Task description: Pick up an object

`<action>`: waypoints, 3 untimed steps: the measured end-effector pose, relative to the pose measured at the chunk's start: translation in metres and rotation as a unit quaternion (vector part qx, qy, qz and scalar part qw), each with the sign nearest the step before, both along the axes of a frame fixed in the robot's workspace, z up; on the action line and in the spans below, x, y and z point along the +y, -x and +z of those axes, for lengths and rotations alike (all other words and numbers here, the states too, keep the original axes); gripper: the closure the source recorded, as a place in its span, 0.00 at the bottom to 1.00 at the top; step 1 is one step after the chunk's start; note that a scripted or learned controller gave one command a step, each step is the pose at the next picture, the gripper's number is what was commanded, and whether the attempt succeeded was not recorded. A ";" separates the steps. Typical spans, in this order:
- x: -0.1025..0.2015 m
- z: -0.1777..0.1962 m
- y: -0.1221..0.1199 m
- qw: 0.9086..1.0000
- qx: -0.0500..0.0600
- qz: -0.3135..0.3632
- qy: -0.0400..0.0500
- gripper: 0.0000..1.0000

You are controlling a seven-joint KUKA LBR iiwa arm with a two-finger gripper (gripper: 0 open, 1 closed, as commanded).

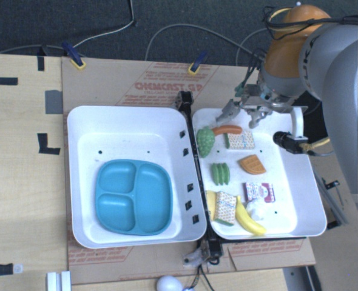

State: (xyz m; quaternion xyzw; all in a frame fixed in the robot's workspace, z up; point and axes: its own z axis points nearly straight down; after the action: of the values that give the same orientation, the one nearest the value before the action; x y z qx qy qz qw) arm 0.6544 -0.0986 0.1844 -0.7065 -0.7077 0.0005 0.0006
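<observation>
Objects for picking lie in the right bin [300, 190], below and just in front of the tool [244, 113], whose fingers stand spread with nothing between them. Beyond it to the left, the other bin [82, 162] carries a blue divided plate [133, 197]. Farthest from the tool lies a banana [249, 219] beside a patterned packet [225, 208]. Nearer are an orange wedge [252, 164], a green leafy piece [206, 142], green pods [220, 173], and, right under the fingers, a small carrot [227, 129].

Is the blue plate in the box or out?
In. The blue plate lies flat inside the left bin, white walls all around it.
</observation>
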 end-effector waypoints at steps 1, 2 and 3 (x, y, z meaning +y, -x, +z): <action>0.002 -0.098 0.054 1.000 -0.001 0.000 0.000 0.00; 0.001 -0.088 -0.001 1.000 0.031 -0.006 -0.003 0.00; 0.001 -0.100 0.013 1.000 0.013 -0.003 -0.002 0.00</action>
State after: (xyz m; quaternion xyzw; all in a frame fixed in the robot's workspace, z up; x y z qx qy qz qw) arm 0.6419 -0.0979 0.0841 -0.7085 -0.7055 0.0089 0.0112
